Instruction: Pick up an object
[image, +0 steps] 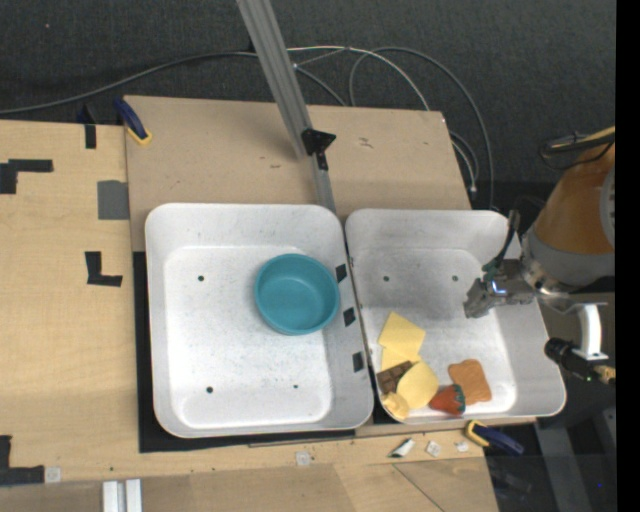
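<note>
The arm (575, 225) has a rounded orange band above a grey wrist — the gripper (483, 296) is small, grey metal, with a white fitting beside it.

Worktop (60, 200): light wood panels. Two white bins rest on it side by side, left bin (170, 300) and right bin (420, 235). Small white scraps, possibly clips (430, 448), lie at front edge.

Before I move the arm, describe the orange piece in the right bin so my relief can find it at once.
Start at the right bin, the one nearer the arm, and go to its near edge, where a small pile of items lies. The orange piece is the flat, rounded one at the pile's right end. Its neighbours are pale yellow slabs to its left and a red bit touching its lower left corner.
</note>
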